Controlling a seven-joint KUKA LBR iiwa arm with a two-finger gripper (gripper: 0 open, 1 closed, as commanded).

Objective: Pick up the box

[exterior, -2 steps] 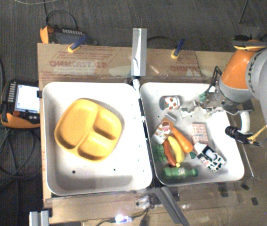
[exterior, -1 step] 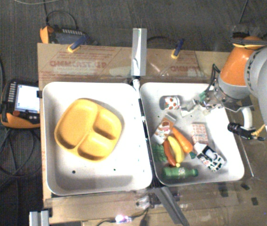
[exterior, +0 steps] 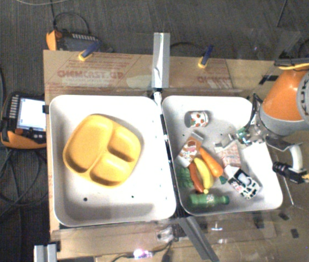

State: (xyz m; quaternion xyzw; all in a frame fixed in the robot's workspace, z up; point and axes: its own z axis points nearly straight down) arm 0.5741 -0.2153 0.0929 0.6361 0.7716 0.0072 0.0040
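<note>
The box is lying in the right bin, touching the banana. The end effector is hovering just right of it; its opening cannot be told. It is needing a descent centred over the box, avoiding the carrot

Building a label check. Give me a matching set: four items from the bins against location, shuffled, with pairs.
Items:
1. Yellow three-compartment plastic tray
2. Green plastic bottle lying on its side
3. Small red-and-white can
4. Black-and-white patterned small carton

Places:
A. Right bin, far end
B. Left bin, middle
C. Right bin, near-right corner area
D. Right bin, near edge

Pairs: 1-B, 2-D, 3-A, 4-C
</note>
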